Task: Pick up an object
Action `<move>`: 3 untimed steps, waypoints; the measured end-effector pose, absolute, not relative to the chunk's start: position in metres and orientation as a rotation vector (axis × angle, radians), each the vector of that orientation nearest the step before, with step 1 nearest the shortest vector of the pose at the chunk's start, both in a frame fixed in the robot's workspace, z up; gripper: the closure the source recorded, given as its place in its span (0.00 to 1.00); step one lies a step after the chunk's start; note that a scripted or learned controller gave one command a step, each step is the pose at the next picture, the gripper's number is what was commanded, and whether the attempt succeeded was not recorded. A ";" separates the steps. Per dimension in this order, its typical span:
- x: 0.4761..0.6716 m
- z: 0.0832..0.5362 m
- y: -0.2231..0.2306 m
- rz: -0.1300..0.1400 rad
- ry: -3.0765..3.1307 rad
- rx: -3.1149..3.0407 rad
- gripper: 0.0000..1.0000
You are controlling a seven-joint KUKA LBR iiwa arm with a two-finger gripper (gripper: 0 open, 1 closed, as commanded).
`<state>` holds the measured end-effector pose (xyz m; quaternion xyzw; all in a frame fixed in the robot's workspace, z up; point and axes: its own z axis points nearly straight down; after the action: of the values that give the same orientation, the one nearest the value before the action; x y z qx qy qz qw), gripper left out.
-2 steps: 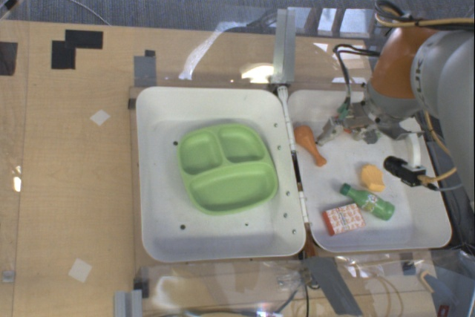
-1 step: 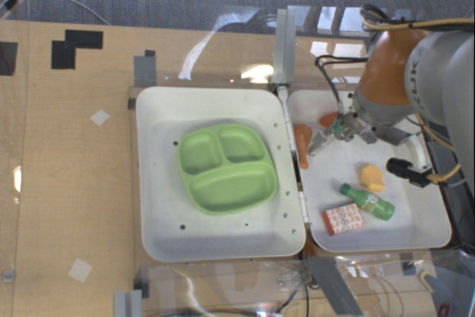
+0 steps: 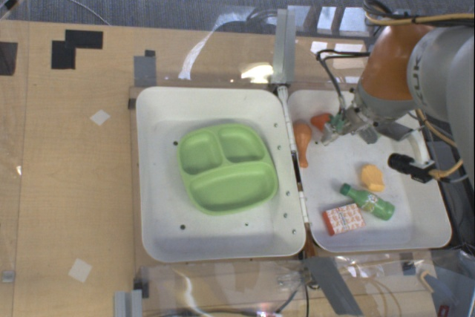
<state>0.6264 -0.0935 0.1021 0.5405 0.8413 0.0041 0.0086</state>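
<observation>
Nearest the camera, a small red-and-white patterned carton (image 3: 344, 218) is lying flat at the front of the right shallow white bin (image 3: 434, 234). Just behind it a green plastic bottle with a white label (image 3: 368, 202) is lying on its side, and a yellow rounded lump (image 3: 372, 177) is sitting just beyond that. A tan drumstick-shaped piece (image 3: 303, 139) is resting against the divider on the bin's left side, with a small orange-red object (image 3: 320, 120) near it, partly covered by the arm. The end effector (image 3: 335, 128) is hanging low over the bin's back left area, close to the orange-red object; too small and blurred to tell its opening or whether it is gripping anything. The left white bin (image 3: 156, 234) is carrying a green three-compartment plastic plate (image 3: 226, 167). Both bins are sitting on the wooden bench (image 3: 67, 182).
</observation>
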 end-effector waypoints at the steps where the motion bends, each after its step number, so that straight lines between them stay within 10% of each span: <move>1: 0.572 0.091 -0.132 0.004 2.846 1.295 1.00; 2: 0.637 0.089 -0.152 0.005 2.863 1.266 1.00; 3: 0.635 0.107 -0.093 0.005 2.496 1.900 1.00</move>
<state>0.6354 -0.0927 0.1075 0.6057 0.7957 0.0016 0.0024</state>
